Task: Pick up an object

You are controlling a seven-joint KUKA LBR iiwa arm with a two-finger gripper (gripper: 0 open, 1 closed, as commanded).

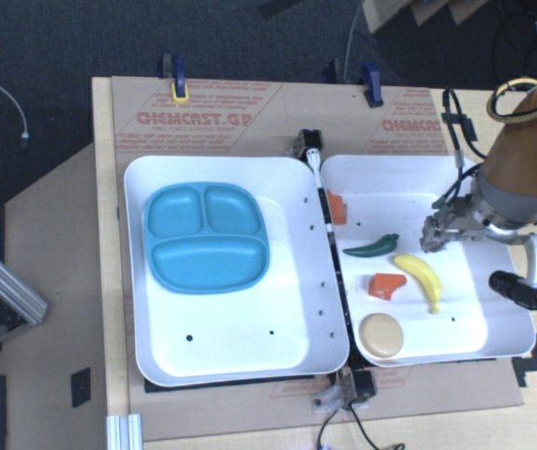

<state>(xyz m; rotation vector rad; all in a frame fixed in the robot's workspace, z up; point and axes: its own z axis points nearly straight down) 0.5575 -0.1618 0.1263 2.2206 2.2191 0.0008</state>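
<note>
In the right bin (390,181) lie a yellow banana (420,279), a green pepper (374,246), a red piece (386,287), a small orange block (335,209) by the left wall and a tan round bun (381,335) near the front. My gripper (437,235) hangs at the bin's right side, just above and right of the banana's upper end, with the pepper to its left. Nothing shows between its fingers.
The left bin (287,317) holds a blue divided plate (208,236). The arm's grey and orange body (521,172) covers the right bin's far right part. Clamps and cables sit along the bench's back edge.
</note>
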